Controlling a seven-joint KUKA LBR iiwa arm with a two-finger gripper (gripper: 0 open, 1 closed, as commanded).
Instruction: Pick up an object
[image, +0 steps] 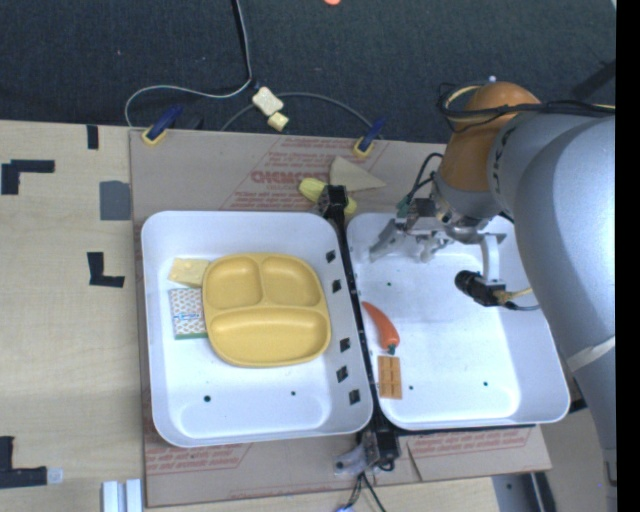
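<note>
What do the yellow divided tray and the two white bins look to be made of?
The yellow divided tray looks like moulded plastic with a smooth matte finish, going by its rounded compartment ridges. The left bin and right bin seem to be thin, glossy formed plastic with soft curved rims, though that is not certain.

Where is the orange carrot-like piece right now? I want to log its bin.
The orange carrot-like piece lies in the right bin, against its left wall by the divider, just above a small orange tag.
</note>
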